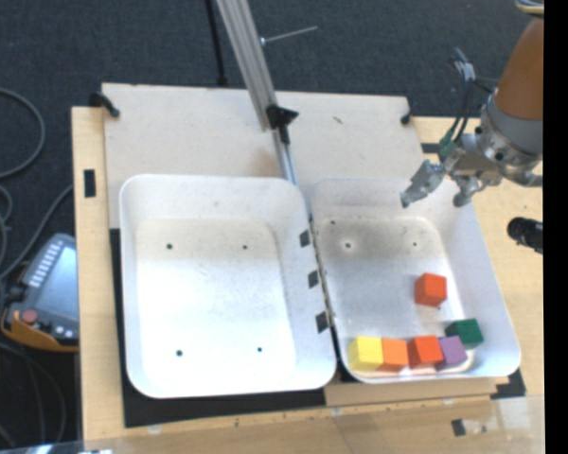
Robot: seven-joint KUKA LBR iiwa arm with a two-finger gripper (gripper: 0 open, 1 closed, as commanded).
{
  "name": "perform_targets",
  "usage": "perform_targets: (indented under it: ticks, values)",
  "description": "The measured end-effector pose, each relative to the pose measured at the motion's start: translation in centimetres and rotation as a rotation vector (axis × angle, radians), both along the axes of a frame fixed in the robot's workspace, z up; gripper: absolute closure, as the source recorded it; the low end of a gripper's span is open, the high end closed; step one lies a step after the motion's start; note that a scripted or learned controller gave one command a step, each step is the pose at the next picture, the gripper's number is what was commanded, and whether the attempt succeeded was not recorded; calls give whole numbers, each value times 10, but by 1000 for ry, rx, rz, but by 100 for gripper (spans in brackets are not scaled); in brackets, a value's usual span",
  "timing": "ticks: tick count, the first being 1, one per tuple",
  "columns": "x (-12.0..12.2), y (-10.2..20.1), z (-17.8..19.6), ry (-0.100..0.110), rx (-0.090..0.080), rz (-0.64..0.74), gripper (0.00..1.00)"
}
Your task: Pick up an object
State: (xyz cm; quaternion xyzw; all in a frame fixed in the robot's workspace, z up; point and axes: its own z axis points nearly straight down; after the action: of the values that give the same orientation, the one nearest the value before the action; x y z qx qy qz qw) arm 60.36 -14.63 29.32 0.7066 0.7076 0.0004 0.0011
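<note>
While the arm (518, 83) reaches in from the right, its gripper (442, 189) is seen poised over the far rim of the right bin (483, 272), above the bin's upper right corner. Its two grey fingers (418, 186) are spread apart, with nothing between them, so the gripper is seen to be unclenched and to be carrying nothing. An orange band is shown on the arm above the wrist, and cables are seen running along the wrist. Six small blocks are found in the right bin, all in its near half and well apart from the gripper. An orange cube (431, 288) is placed alone toward the right side, slightly tilted. Further toward the near right corner a green block (466, 330) is seen, just beside the bin's wall. Along the near wall a row of four blocks is lined up, touching one another: a yellow block (365, 351) at the left, then a light orange block (395, 352), then a red-orange block (424, 350), and a purple block (452, 350) at the right end. The floor of the right bin is marked with dark smudges in its far half. The left bin (137, 282) is set just beside the right one, their walls touching along the middle. A metal rail (249, 50) is seen rising at a slant behind the bins.
</note>
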Motion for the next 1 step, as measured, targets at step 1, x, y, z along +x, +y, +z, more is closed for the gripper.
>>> perform_targets:
  ticks: [1]
  values:
    - [-12, -27, -198, 0, -2, -3, 0]
